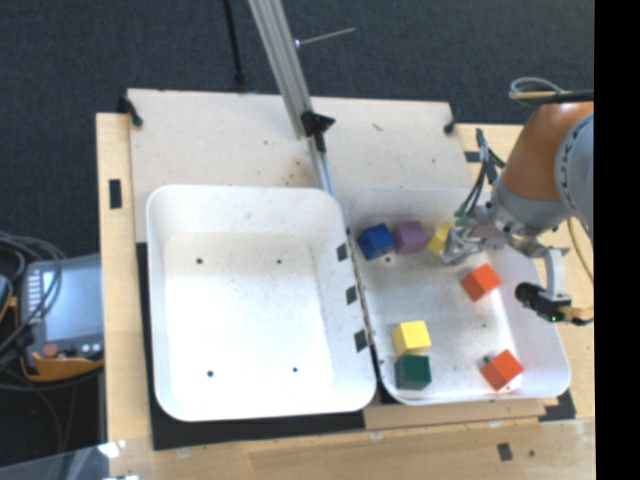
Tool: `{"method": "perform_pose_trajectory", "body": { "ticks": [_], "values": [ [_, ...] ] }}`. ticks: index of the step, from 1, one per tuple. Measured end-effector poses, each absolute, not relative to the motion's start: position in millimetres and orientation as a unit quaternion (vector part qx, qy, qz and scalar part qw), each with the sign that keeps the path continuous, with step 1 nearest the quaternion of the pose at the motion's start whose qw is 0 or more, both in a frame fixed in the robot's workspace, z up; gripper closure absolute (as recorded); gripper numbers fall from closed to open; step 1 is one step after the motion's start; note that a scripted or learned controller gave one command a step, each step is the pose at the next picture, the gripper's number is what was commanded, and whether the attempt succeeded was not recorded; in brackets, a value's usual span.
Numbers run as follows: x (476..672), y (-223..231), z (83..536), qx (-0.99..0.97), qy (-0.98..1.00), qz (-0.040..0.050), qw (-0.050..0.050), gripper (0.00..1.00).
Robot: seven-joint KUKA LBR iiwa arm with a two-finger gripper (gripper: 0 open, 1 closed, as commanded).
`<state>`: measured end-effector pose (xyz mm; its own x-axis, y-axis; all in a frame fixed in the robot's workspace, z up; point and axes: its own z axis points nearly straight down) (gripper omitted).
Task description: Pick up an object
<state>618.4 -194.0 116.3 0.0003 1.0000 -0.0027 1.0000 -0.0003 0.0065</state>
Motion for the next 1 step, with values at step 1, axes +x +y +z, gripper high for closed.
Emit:
{"method": "perform_pose_trajectory", "body": {
  "ticks": [1],
  "values": [
    [615.1, -204.0, 170.7, 0.708, 0.707, 0.0015, 0.004, 1.0]
  ]
}}
